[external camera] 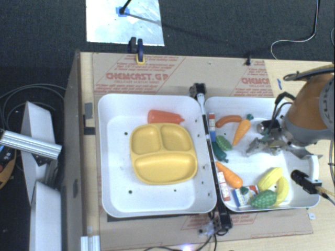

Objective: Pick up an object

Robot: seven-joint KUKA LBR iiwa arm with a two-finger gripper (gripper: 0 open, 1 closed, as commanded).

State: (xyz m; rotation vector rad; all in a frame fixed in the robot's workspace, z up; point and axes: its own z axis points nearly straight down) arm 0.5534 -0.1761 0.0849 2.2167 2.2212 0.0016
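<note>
Behind both bins, board [157,75] printed "CHEMCAST GP", gripper [261,144] over right bin [309,205], grip state unclear

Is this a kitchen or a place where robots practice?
Probably a robot practice lab, not a kitchen. The robot arm reaches over two white bins of toy food, like a plastic carrot, with cables lying around.

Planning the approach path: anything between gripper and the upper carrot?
Camera view: bare bin floor between gripper and carrot.
</note>
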